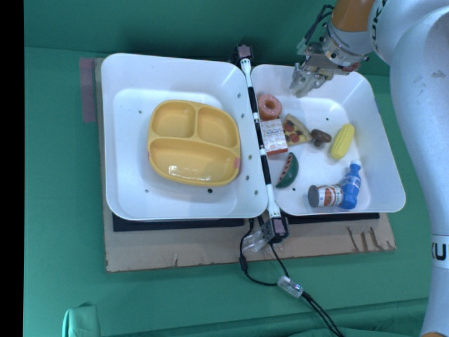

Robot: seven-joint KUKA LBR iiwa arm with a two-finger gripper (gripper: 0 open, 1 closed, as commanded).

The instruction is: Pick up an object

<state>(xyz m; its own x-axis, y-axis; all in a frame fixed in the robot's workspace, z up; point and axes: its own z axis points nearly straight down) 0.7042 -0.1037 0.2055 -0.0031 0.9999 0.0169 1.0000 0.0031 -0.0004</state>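
A yellow divided plate (194, 143) fills the left bin (123, 76). In the right bin (382, 153), centre-right of frame, lie toy foods: corn cob (342, 141), can (324, 196), blue bottle (351, 185), watermelon slice (287, 170), pizza slice (295, 129) and doughnut (269, 106). The doughnut, probably light, stiff plastic, is best pinched across its ring. The gripper (303, 84) hangs near its upper right, fingers slightly spread and pinching nothing.

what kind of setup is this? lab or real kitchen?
Likely a lab grasping bench, not a kitchen: green backdrop, two white bins on cardboard, toy food such as corn, and a loose cable.
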